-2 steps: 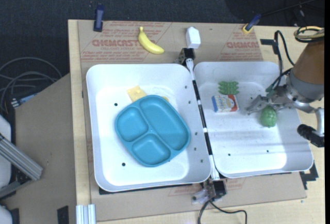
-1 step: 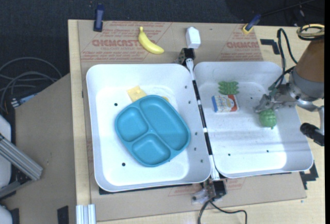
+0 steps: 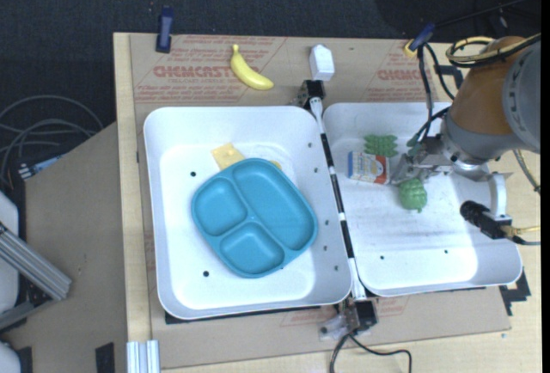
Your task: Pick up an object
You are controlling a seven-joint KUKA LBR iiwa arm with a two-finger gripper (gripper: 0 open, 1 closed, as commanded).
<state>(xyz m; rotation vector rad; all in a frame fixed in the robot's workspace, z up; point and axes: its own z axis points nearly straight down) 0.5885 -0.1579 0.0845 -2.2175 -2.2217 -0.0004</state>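
Observation:
In the right bin (image 3: 430, 264), a round green toy vegetable (image 3: 413, 196) lies near the middle. A small white carton with red and blue print (image 3: 368, 167) lies to its upper left, and a leafy green piece (image 3: 379, 144) sits just behind the carton. My gripper (image 3: 410, 168) is low in this bin, right above the green vegetable and beside the carton's right end. The arm's grey body and orange band (image 3: 481, 100) hide the bin's far right corner.
The left bin (image 3: 172, 277) holds a blue divided plate (image 3: 252, 217) with a yellow piece (image 3: 227, 156) sticking out from under its far edge. On the bench behind the bins lie a banana (image 3: 250, 70), a white block (image 3: 321, 62) and a blue clip (image 3: 164, 29).

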